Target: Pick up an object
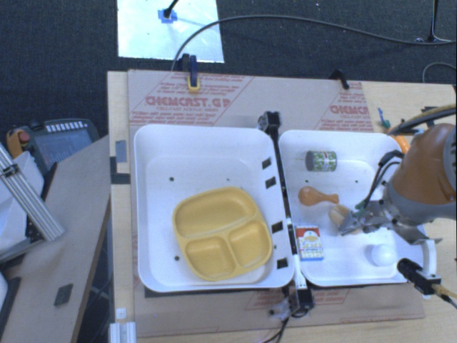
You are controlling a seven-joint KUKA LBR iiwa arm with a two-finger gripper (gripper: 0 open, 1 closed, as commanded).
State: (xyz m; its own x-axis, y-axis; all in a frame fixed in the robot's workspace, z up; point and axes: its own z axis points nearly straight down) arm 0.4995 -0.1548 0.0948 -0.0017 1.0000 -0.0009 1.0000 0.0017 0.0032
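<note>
Camera view: arm is reaching in from 3 o'clock, gripper sitting low in the right bin, tips pointing toward 9 o'clock. Cannot tell its state, too dark and small to read.

Right bin contents: small green can lying on its side at 12 o'clock of the gripper; orange drumstick-shaped toy at roughly 10 o'clock, well inside the bin; a tan piece right at the gripper tips, touching or nearly, can't resolve which; red-and-white carton lying flat at 8 o'clock by the divider; white ball at 4 o'clock, near the front wall.

Left bin is carrying a yellow compartment tray, far from the arm.

Step, as I'm reading it: descent/approach for a grasp, likely target being the tan piece. Nothing is showing as lifted.

Next move calls for: getting the tips straddling that piece, squeezing, then a straight lift. Risk: it's small and beside the drumstick toy, so it could get nudged instead of caught.
</note>
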